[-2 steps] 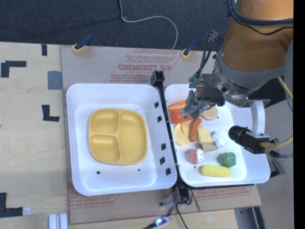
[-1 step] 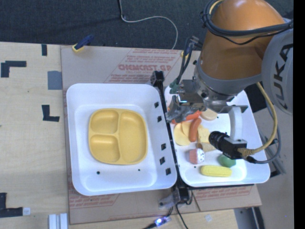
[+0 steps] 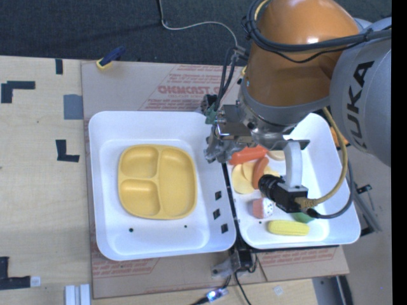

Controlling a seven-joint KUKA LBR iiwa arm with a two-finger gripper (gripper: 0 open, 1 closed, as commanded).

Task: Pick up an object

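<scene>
My gripper (image 3: 247, 146) hangs low over the left part of the right bin (image 3: 340, 230), mostly covered by the big orange and grey wrist above it. Right beneath it lies an orange carrot (image 3: 249, 154), and I cannot tell whether the two touch. Close by sit a second orange-red piece (image 3: 260, 171), a pale yellow round piece (image 3: 241, 179), a small pink block (image 3: 257, 208), a white die (image 3: 269, 208) and a yellow corn cob (image 3: 287, 228) with a green item (image 3: 303, 218) beside it.
The left bin (image 3: 102, 132) holds a yellow divided plate (image 3: 156, 181). A black connector with a white strap and yellow cable (image 3: 283, 194) hangs from the arm over the right bin's toys. Both bins rest on cardboard (image 3: 152, 88).
</scene>
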